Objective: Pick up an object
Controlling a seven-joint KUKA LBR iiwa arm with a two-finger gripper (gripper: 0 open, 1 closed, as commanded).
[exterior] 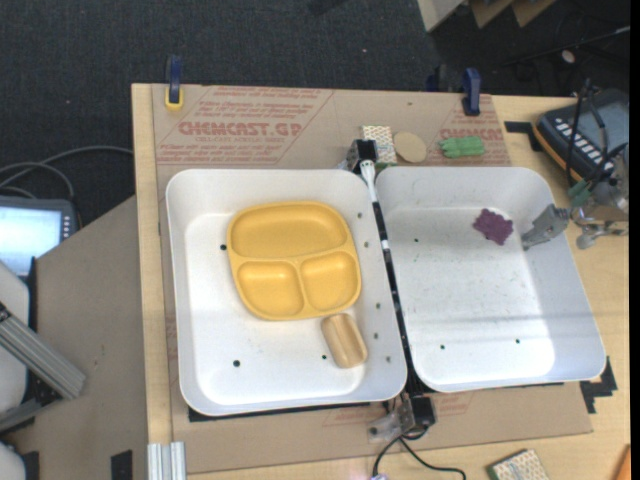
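Reaching pincer cut off, purple object small

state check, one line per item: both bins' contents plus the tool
yellow divided plate: flat in the left bin, right way up, nothing in its compartments
tan cylinder block: lying on its side, in the left bin, just below the plate's lower right corner
purple object: resting on the right bin floor near the upper right, not gripped
tool: at the right bin's right edge, just right of the purple object
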